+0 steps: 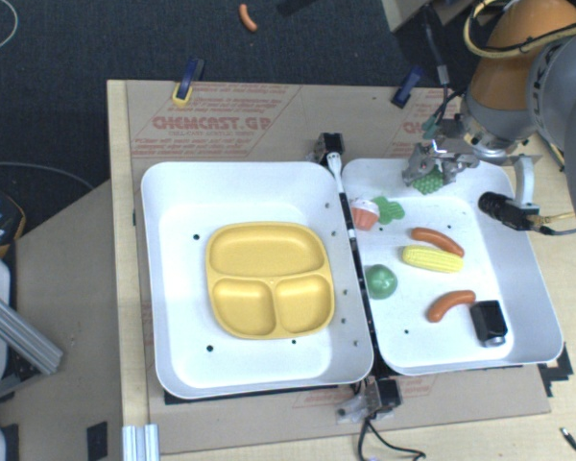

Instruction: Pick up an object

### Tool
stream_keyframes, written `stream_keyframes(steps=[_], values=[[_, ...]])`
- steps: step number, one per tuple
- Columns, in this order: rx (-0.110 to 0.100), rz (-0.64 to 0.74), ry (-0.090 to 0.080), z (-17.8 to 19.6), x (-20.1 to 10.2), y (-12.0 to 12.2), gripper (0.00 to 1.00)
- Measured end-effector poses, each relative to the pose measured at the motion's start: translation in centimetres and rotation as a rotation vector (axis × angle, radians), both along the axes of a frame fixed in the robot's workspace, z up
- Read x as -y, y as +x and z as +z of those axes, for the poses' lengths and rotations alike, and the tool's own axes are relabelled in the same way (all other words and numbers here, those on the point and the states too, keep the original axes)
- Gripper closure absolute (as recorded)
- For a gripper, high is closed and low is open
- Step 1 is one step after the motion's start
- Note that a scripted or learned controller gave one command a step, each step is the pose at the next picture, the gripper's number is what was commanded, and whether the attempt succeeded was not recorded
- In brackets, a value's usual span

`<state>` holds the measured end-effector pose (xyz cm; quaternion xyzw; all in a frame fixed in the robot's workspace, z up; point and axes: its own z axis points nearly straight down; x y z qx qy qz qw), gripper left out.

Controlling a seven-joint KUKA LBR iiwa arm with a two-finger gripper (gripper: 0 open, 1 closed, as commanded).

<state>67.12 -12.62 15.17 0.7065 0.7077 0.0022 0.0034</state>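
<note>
A black block (pixel 489 321) lay at the right bin's (pixel 528 277) near edge, while at its far end the gripper (pixel 431 172) hung with a green piece (pixel 427 182) between its closed-in fingers, raised above the bin floor.

Brown board (pixel 269 113) under both bins, printed in red lettering. Blue-and-yellow clamp (pixel 185 82) on its top edge at left; a blue clamp (pixel 406 88) on the same edge further right. Small orange piece (pixel 248 16) lies on the dark floor (pixel 125 27) beyond the board. Black clip (pixel 329 146) sits at the top of the seam between the bins; a second clip (pixel 382 394) with trailing wires at the bottom. Metal rail (pixel 19 339) at lower left.
</note>
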Motion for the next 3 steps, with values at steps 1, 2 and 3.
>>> stream_keyframes(steps=[1,2,3], values=[[0.0,0.0,0.0,4.6,-0.3,0.7,1.0],[-0.001,-0.001,0.0,7.6,-0.3,0.8,1.0],[-0.01,0.001,0.003,8.6,-3.3,-3.4,1.0]])
